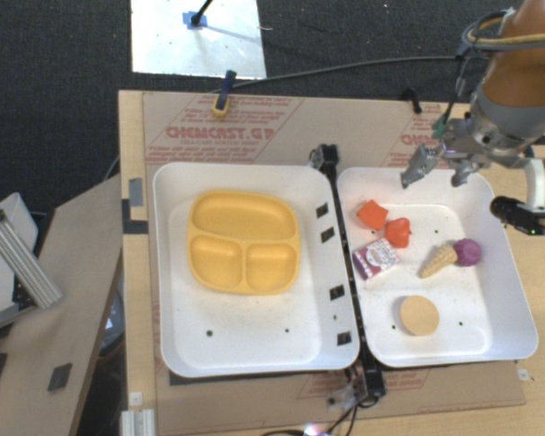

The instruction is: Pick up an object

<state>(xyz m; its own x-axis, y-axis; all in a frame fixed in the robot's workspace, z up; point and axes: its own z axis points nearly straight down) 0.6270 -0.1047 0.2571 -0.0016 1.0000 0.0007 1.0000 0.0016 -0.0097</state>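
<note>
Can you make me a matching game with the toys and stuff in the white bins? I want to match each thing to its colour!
Things:
1. tray
2. cookie
3. ice cream scoop
4. block

Colours:
A. purple
B. orange
C. yellow
D. tan

Pairs: 1-C, 2-D, 3-A, 4-B

On my bench (282,121), the left bin (177,334) carries a yellow divided plate (244,242) with three compartments, lying flat near its middle. Beyond the bench, a pale sheet (200,30) lies on the dark floor (54,80).
</note>
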